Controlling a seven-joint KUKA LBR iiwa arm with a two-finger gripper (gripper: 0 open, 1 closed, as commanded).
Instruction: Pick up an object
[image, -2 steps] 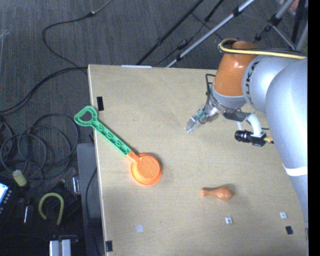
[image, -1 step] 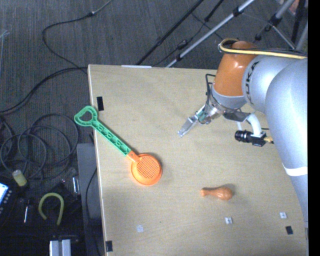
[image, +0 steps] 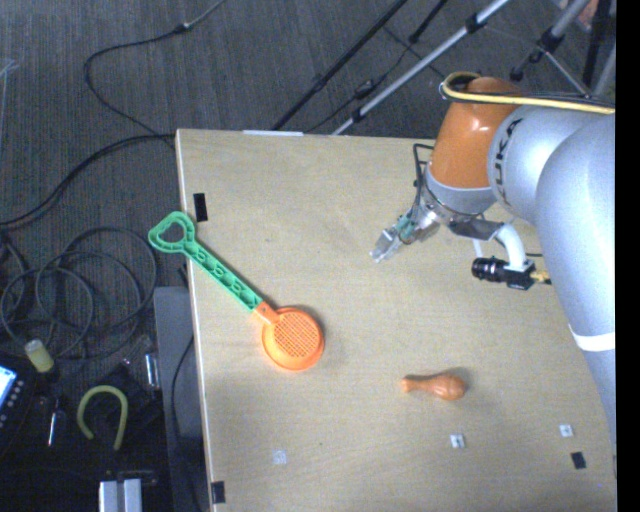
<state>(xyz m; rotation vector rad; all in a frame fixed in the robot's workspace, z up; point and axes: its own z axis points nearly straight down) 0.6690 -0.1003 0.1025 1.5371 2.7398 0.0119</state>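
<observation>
Robotics lab, grey carpet floor (image: 100, 60) at upper left, loose black cables (image: 70, 290) at left, tripod legs (image: 420, 60) along the top, plywood bench (image: 400, 340)

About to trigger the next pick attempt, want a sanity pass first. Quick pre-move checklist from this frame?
1. Targets in view: ok. A toy strainer with a green handle and an orange toy drumstick lie on the board.
2. Pincer carrying nothing: ok, nothing shows at its tip.
3. Pincer over a target: not ok. It hangs above bare board, apart from both toys.
4. Toys apart from each other: ok, clear gap between them.
5. Strainer fully on the board: not ok. The handle's loop end overhangs the left edge.
6. Finger opening: cannot tell, the tip is too small and blurred.
</observation>
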